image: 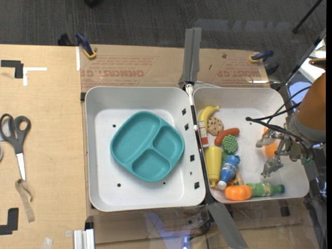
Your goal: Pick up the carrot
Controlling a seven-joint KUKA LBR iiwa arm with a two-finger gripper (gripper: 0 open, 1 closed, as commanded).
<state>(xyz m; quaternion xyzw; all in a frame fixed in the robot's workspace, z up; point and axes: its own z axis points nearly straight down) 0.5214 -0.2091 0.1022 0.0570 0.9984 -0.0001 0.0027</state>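
Observation:
An orange thing that looks like the carrot [268,148] shows in the right bin [249,100], near its right wall. It is partly hidden behind my gripper [271,165], which hangs low over the bin floor right beside it. The view does not show whether the carrot is held. The grey arm with its orange band [315,108] comes in from the right above the bin's right wall.
The right bin also holds a banana [207,114], a cookie [214,124], a red sausage [227,135], broccoli [230,145], a yellow bottle [213,162], a blue bottle [229,170], an orange fruit [238,192] and a green bottle [265,190]. A teal divided plate [148,146] lies in the left bin [98,154]. Scissors [15,134] lie far left.

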